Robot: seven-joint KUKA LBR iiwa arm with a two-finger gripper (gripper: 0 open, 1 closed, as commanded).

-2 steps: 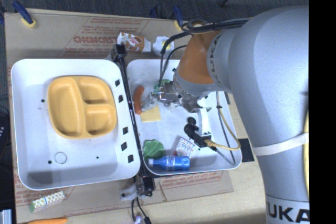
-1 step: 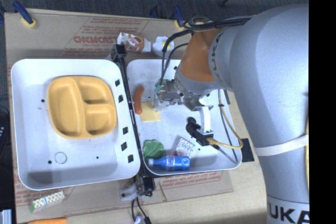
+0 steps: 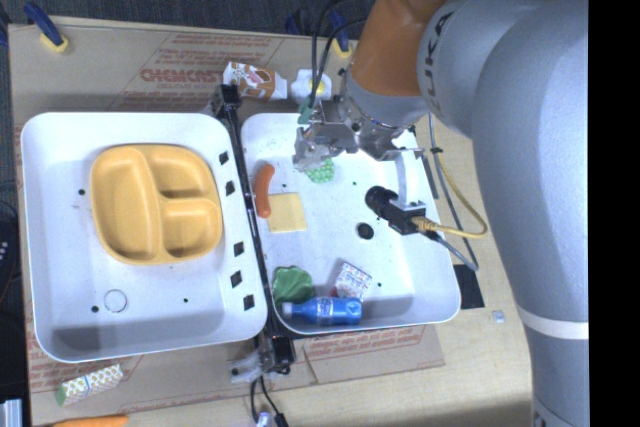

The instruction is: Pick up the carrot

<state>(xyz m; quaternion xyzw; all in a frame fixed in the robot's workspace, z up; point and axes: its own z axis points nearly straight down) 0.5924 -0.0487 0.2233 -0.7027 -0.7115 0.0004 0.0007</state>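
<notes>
The carrot [image 3: 263, 190], a short orange stick, lies lengthwise near the left wall of the right bin [image 3: 420, 300]. My gripper [image 3: 317, 151] hangs over the back of that bin, to the right of the carrot and a little beyond it, apart from it. Just under the gripper sits a small green leafy piece [image 3: 322, 173]. The wrist hides part of the bin's far wall.
A yellow cheese slice [image 3: 288, 213] lies right beside the carrot. Along the near wall are a green item [image 3: 292, 284], a blue bottle [image 3: 326, 311] and a small packet [image 3: 352, 279]. The left bin [image 3: 45, 245] holds a yellow divided tray [image 3: 157, 202].
</notes>
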